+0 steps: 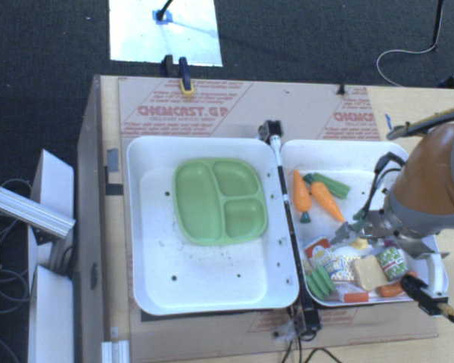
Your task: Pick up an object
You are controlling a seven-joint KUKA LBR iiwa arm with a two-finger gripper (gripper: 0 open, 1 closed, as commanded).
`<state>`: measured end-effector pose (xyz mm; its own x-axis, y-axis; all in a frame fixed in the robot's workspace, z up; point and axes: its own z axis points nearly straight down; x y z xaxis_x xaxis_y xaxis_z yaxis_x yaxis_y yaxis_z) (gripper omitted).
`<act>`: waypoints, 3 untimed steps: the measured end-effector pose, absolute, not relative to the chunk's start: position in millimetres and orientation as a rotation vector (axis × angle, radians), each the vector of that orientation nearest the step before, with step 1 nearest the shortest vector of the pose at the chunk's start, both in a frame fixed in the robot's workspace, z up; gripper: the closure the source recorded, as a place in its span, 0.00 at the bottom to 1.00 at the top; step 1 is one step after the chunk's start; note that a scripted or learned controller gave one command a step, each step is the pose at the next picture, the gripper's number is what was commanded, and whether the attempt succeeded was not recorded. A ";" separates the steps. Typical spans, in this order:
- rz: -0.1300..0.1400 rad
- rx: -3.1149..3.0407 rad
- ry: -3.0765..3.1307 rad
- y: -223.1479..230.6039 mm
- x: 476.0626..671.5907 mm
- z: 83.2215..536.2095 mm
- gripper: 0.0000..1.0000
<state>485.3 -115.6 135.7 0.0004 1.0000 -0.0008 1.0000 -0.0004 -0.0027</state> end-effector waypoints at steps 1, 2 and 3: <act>-0.007 -2.234 -2.231 -92.9 489.9 87.9 0.00; -0.002 -2.221 -2.226 -128.4 535.7 85.0 0.00; -0.001 -2.219 -2.223 -95.7 491.6 83.9 0.00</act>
